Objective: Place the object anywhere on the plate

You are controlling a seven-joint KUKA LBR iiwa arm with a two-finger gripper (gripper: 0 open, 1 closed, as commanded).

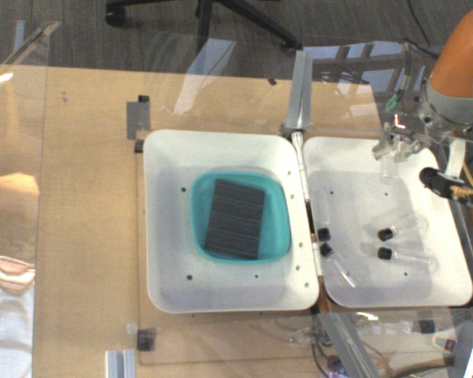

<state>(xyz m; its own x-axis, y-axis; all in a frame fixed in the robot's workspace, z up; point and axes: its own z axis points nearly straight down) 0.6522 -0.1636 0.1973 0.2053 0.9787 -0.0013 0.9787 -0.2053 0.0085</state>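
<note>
A dark grey ribbed rectangular object point(235, 219) lies flat on the teal plate point(280, 231), which sits in the middle of the left white bin point(165, 211). The object is a little tilted and rests wholly inside the plate's rim. My gripper point(392, 146) hangs over the far part of the right bin point(449, 286), well to the right of the plate and apart from the object. Nothing dark shows at the gripper. The grey arm with its orange band point(461, 50) comes in from the upper right.
Two small black-tipped clear pieces point(386, 233) point(384, 252) lie in the right bin. Black clips point(324, 241) sit on the wall between the bins. A metal post point(299, 93) stands behind the bins. An office chair base point(213, 6) is on the floor beyond.
</note>
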